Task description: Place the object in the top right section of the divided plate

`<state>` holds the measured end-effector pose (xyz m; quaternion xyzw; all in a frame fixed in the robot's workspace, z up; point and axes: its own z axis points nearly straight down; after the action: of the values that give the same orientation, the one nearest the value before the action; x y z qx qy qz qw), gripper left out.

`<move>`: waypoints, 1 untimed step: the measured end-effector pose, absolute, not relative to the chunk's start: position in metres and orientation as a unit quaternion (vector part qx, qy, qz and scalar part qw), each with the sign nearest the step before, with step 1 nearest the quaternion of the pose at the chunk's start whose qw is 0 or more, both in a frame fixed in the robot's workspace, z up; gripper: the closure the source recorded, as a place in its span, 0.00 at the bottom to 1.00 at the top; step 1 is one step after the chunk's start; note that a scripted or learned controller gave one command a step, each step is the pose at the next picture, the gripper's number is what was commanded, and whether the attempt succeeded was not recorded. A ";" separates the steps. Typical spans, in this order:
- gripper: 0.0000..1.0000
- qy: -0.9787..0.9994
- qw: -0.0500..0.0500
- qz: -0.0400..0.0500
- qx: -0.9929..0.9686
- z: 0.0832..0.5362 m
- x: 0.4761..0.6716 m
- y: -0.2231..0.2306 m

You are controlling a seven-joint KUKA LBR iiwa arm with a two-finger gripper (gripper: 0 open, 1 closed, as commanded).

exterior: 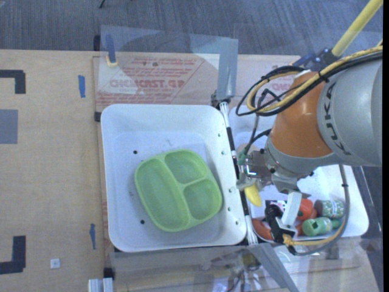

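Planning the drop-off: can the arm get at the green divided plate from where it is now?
Probably yes. The green divided plate lies open in the left bin with nothing over it. The arm hangs above the right bin, so it must cross the rims between them.

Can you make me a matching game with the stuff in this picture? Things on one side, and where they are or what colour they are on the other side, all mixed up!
Things:
1. Light green plastic divided plate
2. Small green toy with a stubby end
3. Yellow banana-like piece
4. Band above the grey arm's wrist

Descriptions:
A. Orange
B. Lying in the left white bin
C. Right beside the wall between the two bins, under the arm
D. Near the right bin's lower right corner, next to an orange toy

Pairs: 1-B, 2-D, 3-C, 4-A
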<state>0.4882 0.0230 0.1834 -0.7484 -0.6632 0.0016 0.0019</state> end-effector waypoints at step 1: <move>1.00 -0.674 0.000 0.001 -0.739 0.183 0.497 -0.007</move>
<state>0.4967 -0.0068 0.1834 -0.7388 -0.6739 0.0009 0.0002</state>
